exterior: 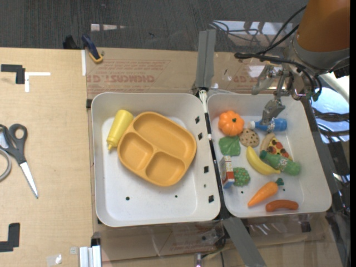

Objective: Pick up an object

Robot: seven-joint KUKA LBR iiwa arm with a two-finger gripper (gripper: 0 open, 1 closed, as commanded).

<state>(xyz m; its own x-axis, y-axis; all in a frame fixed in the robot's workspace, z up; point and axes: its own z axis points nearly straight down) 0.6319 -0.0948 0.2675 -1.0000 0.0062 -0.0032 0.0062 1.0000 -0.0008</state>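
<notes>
The right bin [317, 166] holds several toy foods: an orange pumpkin [231, 123], a cookie [250, 138], a green leaf [229, 146], a banana [257, 161], a pizza slice [275, 145], a green pickle [282, 163], broccoli [241, 176], a small carton [227, 169], a carrot [263, 192] and a red sausage [281, 206]. A blue and white bottle [273, 125] lies at the bin's far side. My gripper [271, 112] hangs just above that bottle, touching or nearly touching its top. Nothing is lifted.
The left bin [111, 204] holds a yellow divided plate [157, 147] and a yellow bottle [119, 128]. Scissors [19, 154] lie on the wooden bench at far left. A blue clip [92, 48] sits behind the bins. Cables hang around the wrist.
</notes>
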